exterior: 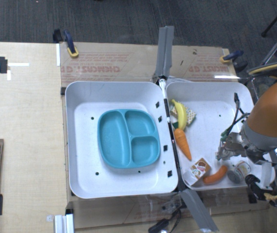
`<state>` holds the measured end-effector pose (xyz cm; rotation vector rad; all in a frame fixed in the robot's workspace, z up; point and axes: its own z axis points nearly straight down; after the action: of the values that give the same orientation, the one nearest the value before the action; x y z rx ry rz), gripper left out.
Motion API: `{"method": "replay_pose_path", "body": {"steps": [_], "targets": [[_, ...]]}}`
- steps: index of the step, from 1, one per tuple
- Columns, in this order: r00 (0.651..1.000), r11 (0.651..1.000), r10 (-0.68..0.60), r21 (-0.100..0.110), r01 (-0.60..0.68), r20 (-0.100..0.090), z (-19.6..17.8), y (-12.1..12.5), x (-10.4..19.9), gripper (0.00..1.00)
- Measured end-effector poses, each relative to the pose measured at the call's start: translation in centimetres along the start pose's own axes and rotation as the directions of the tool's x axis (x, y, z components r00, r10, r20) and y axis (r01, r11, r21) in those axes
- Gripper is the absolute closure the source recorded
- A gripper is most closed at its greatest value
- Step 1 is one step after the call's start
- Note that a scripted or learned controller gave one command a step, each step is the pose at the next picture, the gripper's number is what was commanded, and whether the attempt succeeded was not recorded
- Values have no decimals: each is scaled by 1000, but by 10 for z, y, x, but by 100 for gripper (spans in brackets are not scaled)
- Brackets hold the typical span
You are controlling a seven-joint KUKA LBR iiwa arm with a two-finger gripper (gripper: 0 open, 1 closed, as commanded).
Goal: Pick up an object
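Note:
The right bin [211, 93] holds several items. A yellow banana [179, 113] lies near its left wall, with a small pale speckled piece [190, 115] beside it. Below the banana is an orange carrot [182, 143]. A small printed carton [199, 169] and an orange sausage-shaped piece [215, 175] rest at the front edge. A small metal can [238, 171] lies at the front right. My gripper [224, 150] hangs low over the right side of this bin, just above the sausage-shaped piece and left of the can. I see nothing held in it.
The left bin [80, 130] carries a blue divided plate [128, 139]. A grey divider post [165, 52] stands between the bins at the back. Clamps [70, 43] sit on the cardboard behind. My arm's orange band [274, 110] covers the right bin's right wall.

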<state>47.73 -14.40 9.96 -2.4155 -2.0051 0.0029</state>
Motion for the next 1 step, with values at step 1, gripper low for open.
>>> {"method": "replay_pose_path", "body": {"steps": [1], "targets": [[1000, 1000, 0, 0, 0, 0, 0, 0, 0, 0]]}}
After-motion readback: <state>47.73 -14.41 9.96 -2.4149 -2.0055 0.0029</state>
